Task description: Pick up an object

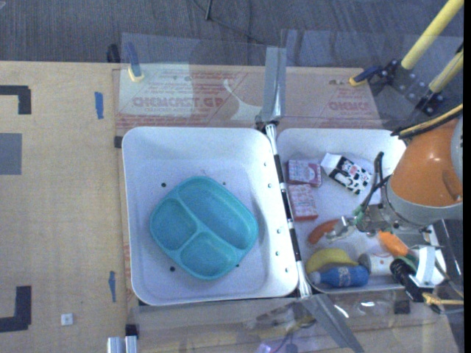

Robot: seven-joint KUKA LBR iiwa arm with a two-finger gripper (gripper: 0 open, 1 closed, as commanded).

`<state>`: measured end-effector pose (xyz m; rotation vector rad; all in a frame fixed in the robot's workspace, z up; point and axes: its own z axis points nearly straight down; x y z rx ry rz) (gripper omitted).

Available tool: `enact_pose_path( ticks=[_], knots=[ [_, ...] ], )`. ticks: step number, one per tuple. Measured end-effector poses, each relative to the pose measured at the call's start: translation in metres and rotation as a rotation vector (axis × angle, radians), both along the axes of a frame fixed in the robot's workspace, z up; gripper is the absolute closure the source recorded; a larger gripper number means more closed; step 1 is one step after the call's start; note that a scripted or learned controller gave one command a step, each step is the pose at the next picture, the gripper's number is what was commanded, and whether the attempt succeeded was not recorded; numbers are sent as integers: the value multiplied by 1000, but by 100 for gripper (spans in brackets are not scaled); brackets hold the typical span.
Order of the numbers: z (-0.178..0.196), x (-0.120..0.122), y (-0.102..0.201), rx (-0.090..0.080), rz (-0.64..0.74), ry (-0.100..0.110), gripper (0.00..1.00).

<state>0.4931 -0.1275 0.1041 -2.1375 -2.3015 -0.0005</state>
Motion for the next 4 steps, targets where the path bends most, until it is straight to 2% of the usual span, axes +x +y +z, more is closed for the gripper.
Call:
enact_pose_path(
  ticks=[1, 2, 3, 4],
  knots=[
    [88, 69, -37, -2, 111, -3, 0],
    [-16, 15, -88, -4, 373, -8, 0],
    [99, 5, -87, -2, 256, -3, 0],
    [-16, 47, -85, -5, 332, -9, 0]
  ],
)
